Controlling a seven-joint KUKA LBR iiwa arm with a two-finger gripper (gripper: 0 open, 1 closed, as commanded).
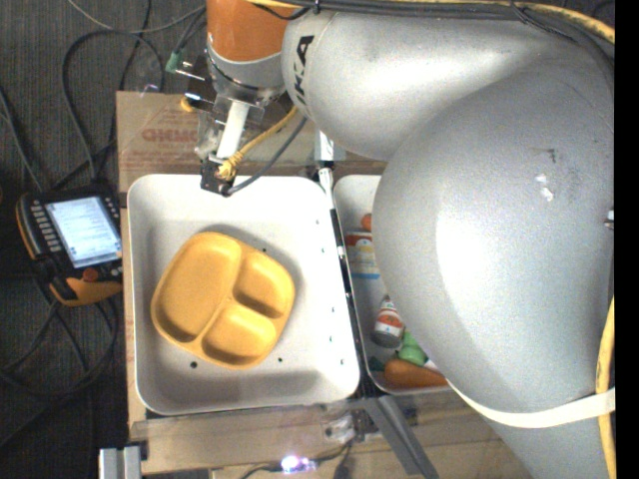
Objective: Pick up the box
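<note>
Two bins adjoin. The left bin (140, 367) has bare floor along every rim around a yellow divided tray (224, 297). The end effector (218, 128) hangs over its far rim; its grip cannot be told. The arm (479, 218) covers most of the right bin (351, 193). The box (362, 255), pale and printed, is partly visible against that bin's left wall.

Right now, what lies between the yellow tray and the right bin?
Nothing loose, by the camera view: beside the yellow tray comes a bare strip of floor in the left bin, then that bin's wall, meeting the right bin.
</note>
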